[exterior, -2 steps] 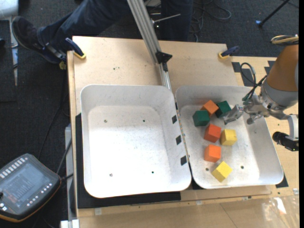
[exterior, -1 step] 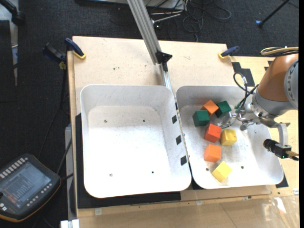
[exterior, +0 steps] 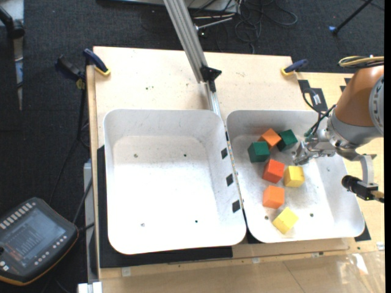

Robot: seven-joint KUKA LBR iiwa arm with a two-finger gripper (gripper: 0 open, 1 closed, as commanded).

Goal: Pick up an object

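So your arm comes in from the right and the jaws [exterior: 301, 155] sit low over the right bin [exterior: 342, 221], right up against the cluster of blocks. Can't tell whether they're released or clenched, it's just a small metal blob from up here.

Closest to the jaws is a yellow block [exterior: 294, 176], just below them and maybe touching, hard to say. The dark green block [exterior: 287, 139] is just above-left of them. Next to that one is an orange block [exterior: 269, 138] touching it, and a bigger green block [exterior: 259, 152] sits left of the pair. A red-orange block [exterior: 274, 170] sits just left of the yellow one, touching or nearly so.

Further down toward the front of the bin you've got another orange block [exterior: 274, 196], and below it a second yellow block [exterior: 285, 220], turned at an angle near the front wall. Those two are well apart from the jaws.

All of them look like plain painted cubes, matte, solid colours, all roughly the same size.

The left bin [exterior: 116, 127] sits beside it on the table [exterior: 153, 78].
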